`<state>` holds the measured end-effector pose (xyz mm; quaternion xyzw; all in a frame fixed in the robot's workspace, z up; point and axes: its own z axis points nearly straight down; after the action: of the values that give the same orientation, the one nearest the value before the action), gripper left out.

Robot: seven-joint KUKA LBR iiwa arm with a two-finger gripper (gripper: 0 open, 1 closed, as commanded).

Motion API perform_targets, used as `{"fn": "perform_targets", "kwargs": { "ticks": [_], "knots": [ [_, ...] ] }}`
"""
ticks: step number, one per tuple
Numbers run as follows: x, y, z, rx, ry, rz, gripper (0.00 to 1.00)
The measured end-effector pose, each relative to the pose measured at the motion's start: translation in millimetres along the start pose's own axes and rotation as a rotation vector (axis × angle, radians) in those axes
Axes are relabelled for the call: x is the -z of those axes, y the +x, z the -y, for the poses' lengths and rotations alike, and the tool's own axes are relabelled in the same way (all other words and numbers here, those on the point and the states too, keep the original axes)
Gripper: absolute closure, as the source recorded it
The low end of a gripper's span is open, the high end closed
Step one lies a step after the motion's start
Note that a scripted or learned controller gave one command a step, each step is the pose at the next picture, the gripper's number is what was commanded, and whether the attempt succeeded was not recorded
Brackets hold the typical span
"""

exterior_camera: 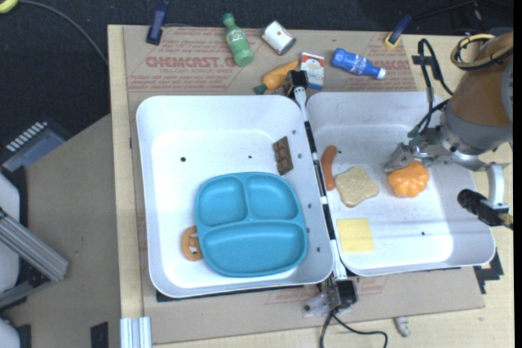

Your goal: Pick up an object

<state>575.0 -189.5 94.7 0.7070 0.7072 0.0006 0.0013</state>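
Grey arm (477,106) reaches low into the right bin (457,253); tool (410,159) above orange fruit (408,179), grip unclear.

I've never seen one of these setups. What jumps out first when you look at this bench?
The big blue divided plate in the left bin grabs the eye first. Next is the grey and orange robot arm reaching in from the right, its gripper down by an orange toy pumpkin in the right bin. Bottles and small toy foods lie scattered on the board behind the bins.
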Motion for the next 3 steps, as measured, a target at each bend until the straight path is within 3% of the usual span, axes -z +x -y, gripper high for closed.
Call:
{"fn": "perform_targets", "kwargs": {
  "ticks": [1, 2, 3],
  "knots": [
    [7.0, 80.2, 16.1, 0.001, 0.004, -0.003, 1.00],
    [90.6, 103.5, 57.5, 0.001, 0.001, -0.001, 1.00],
    [93.2, 92.3, 52.5, -0.001, 0.001, 0.000, 1.00]
  ]
}}
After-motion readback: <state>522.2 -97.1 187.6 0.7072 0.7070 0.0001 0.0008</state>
